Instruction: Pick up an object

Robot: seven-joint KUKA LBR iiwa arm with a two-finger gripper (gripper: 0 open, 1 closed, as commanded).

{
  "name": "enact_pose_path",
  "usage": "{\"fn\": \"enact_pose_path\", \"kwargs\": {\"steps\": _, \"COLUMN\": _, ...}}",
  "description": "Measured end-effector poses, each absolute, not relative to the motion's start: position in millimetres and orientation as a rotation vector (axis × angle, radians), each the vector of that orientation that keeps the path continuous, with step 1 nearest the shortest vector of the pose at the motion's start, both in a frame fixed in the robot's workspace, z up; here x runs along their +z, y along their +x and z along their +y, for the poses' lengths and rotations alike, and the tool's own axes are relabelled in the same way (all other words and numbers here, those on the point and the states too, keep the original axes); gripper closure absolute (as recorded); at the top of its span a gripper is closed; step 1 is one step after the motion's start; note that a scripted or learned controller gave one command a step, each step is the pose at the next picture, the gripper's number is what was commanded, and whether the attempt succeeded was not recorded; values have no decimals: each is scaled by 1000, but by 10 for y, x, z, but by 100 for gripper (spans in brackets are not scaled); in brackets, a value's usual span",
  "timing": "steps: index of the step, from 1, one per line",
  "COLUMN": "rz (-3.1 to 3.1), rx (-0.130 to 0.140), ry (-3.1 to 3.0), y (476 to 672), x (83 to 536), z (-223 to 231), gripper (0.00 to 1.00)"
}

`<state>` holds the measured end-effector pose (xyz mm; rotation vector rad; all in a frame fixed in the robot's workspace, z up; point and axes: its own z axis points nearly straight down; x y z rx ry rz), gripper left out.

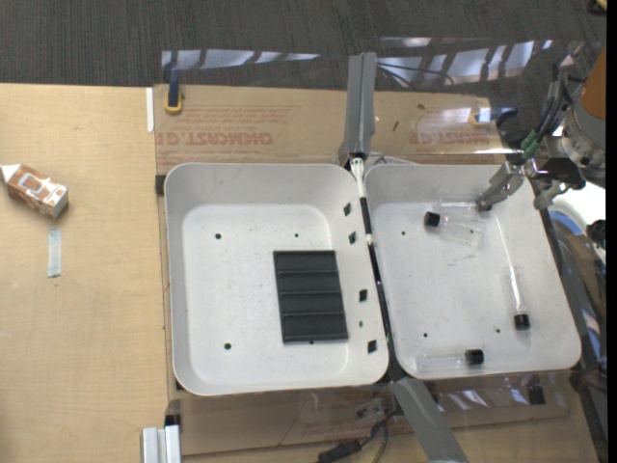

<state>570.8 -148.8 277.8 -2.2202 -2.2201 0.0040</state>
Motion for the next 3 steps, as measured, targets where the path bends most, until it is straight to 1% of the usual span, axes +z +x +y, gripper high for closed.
{"fn": "enact_pose_path", "kwargs": {"steps": 1, "rz": -2378, "rx": 3, "ry": -2055, "y": 5936, "x": 3538, "z": -2077, "gripper": 0}}
{"fn": "enact_pose_path", "kwargs": {"steps": 2, "rz": -2630, "rx": 2, "ry": -1723, "y": 5948, "x": 4377, "z": -2227, "gripper": 0}}
{"fn": "enact_pose_path", "kwargs": {"steps": 3, "rz": -2632, "rx": 4, "ry": -1722, "y": 5960, "x": 4460, "z": -2230, "gripper": 100}}
